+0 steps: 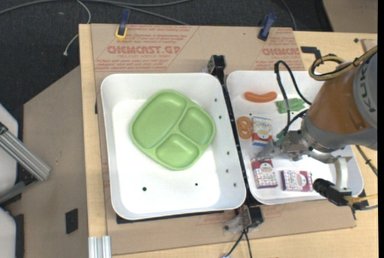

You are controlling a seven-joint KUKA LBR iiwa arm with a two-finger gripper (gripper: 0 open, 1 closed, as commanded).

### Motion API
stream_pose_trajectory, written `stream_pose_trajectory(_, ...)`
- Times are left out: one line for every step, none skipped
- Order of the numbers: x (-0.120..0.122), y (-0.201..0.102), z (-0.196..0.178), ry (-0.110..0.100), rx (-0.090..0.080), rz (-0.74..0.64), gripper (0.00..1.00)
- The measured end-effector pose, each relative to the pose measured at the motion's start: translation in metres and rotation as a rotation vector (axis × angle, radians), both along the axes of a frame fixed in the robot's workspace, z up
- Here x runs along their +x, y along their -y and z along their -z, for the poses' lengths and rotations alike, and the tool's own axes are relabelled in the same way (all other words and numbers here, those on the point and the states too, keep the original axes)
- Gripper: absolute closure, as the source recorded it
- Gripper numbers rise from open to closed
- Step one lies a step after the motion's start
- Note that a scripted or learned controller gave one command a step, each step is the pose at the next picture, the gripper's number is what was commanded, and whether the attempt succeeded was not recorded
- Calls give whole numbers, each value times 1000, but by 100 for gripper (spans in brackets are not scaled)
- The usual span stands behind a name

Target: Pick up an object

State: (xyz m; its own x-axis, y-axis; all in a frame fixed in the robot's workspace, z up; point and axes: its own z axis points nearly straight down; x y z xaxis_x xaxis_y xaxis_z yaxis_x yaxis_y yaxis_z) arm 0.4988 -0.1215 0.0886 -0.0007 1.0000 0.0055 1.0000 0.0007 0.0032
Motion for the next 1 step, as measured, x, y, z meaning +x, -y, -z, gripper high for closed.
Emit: stream_pose_trajectory(2, -1, -13, 8, 0, 0, 100)
